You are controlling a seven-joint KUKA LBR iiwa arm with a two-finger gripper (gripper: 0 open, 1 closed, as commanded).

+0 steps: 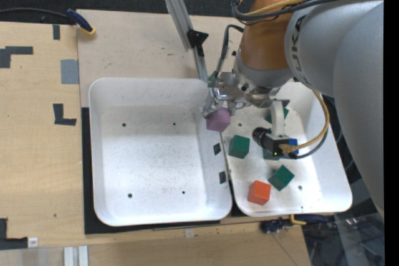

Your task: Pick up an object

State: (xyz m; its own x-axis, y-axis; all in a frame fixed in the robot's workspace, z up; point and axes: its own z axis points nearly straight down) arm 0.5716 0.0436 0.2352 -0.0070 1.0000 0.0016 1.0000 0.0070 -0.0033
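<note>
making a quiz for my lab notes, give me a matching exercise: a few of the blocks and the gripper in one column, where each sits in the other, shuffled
Things
1. purple block
2. orange block
3. gripper
4. green block nearest the orange one

Places
A. right bin, nearest the front wall
B. above the divide between the two bins
C. directly under the gripper, at the bins' shared edge
D. right bin, just up and right of the orange block

Pairs: 1-C, 2-A, 3-B, 4-D
</note>
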